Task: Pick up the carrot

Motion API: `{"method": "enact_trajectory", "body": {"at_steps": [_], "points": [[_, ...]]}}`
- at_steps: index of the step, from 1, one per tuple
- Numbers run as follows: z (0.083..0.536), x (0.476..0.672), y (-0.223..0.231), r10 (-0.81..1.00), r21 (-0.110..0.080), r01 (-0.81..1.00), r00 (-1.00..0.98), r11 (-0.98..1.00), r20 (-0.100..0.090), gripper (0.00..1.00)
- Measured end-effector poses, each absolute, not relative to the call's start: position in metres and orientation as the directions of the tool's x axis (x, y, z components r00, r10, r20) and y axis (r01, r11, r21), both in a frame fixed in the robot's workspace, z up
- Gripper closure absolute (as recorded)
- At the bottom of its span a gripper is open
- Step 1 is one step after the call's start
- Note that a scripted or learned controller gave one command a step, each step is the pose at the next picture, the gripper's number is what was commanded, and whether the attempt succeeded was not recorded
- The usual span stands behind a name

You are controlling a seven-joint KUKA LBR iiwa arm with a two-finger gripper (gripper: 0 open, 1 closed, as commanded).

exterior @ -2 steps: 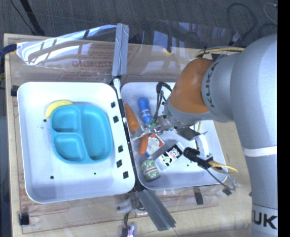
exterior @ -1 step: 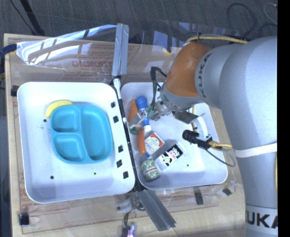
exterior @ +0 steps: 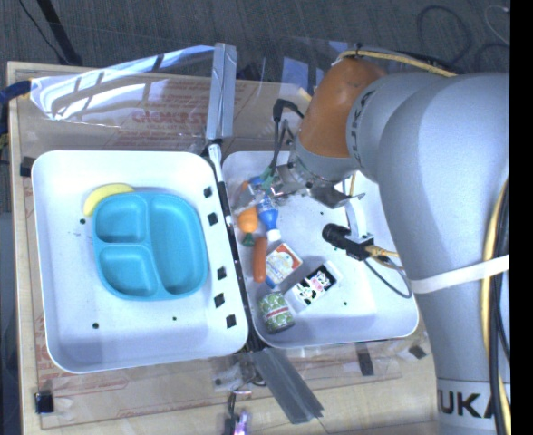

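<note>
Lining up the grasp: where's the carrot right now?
The carrot lies in the right bin, near its left wall, just left of a small carton and below a bottle.

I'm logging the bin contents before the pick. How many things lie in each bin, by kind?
Left bin:
Blue divided tray: 1
Yellow item behind tray: 1
Right bin:
Carrot: 1
Orange round item: 1
Small bottle: 1
Small cartons: 2
Green-topped jar: 1
Total: 8
</note>
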State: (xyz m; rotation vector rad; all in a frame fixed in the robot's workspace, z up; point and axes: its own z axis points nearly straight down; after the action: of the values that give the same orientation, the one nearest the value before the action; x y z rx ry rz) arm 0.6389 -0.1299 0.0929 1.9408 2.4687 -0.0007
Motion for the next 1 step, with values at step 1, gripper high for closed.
{"method": "enact_trajectory", "body": {"at_steps": [1], "points": [[0.1061,0.6412,-0.1293,0.971,0.007,0.971,-0.241,0.241,-0.004,1.0]]}}
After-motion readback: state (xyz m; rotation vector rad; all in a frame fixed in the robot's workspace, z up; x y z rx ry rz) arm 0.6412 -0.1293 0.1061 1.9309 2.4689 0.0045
